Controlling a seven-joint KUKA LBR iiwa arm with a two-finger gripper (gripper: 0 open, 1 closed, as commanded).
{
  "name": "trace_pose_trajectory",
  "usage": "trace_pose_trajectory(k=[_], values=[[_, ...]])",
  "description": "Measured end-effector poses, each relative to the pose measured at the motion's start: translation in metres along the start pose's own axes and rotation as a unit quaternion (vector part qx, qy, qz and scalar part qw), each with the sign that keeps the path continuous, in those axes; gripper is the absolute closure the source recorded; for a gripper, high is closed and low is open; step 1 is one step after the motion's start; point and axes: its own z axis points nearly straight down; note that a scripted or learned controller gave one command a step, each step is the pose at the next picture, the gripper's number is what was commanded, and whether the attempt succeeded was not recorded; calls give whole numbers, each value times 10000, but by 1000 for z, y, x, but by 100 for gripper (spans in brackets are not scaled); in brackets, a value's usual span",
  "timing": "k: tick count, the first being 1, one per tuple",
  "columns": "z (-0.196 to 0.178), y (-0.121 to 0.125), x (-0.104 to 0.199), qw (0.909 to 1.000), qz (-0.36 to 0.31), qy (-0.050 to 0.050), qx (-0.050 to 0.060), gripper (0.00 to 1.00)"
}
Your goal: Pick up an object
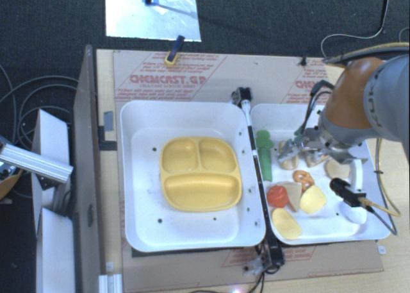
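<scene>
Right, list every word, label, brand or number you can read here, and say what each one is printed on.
"CHEMCAST GP", in large red letters: on the clear protective-film sheet that lies under the two shallow white bins; it reads roughly so, blurred.
The same red print repeats slanted across the sheet, near its top edge and at the right by the grey and orange arm: too small and blurred to read.
The divided yellow plastic plate bears no lettering.

Grey arm (pixel 375 102) reaching from right, wrist lowered

Two white bins (pixel 138 176); one yellow plate (pixel 200 174); one green stick (pixel 264 154); one red tomato (pixel 277 196); one pretzel (pixel 303 177); two yellow foods (pixel 312 200).
</scene>
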Motion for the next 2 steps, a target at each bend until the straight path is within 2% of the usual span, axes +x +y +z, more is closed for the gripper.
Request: trace_pose_trajectory(k=[1,2], values=[[-7,-1,0,10000,-1,6,22,100],[-91,29,62,10000,-50,15,-6,100]])
